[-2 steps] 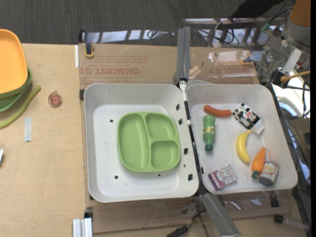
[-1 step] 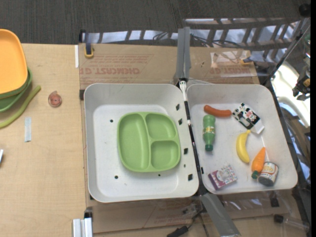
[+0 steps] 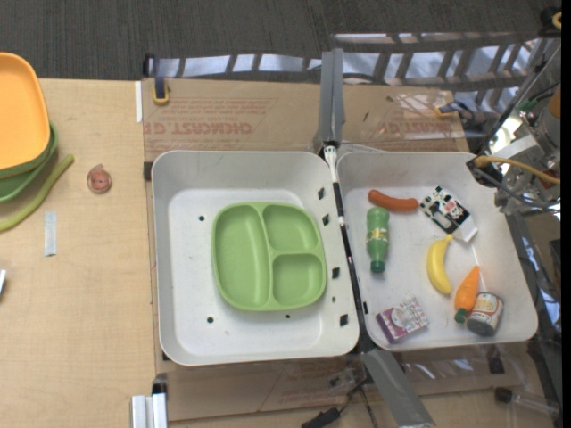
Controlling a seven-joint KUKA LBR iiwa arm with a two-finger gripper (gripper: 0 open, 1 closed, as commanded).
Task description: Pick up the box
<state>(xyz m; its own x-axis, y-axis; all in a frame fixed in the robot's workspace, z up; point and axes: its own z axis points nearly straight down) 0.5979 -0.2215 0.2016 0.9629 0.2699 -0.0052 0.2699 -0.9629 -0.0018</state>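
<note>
A small pink and purple box [image 3: 402, 317] lies flat near the front of the right bin [image 3: 500, 230], between the green bottle [image 3: 377, 238] and the can [image 3: 484, 313]. A black-and-white patterned carton [image 3: 444, 209] lies toward the bin's back right. My gripper [image 3: 516, 184] hangs at the far right, over the right bin's right rim, well away from the pink box and level with the patterned carton. Cables and glare blur its tip, and nothing shows in its hold.
The right bin also holds a red sausage [image 3: 393, 201], a banana [image 3: 438, 265] and a carrot [image 3: 467, 292]. A green divided plate [image 3: 268, 256] lies in the left bin [image 3: 178, 266]. Orange and green plates [image 3: 20, 123] are stacked on the bench's far left.
</note>
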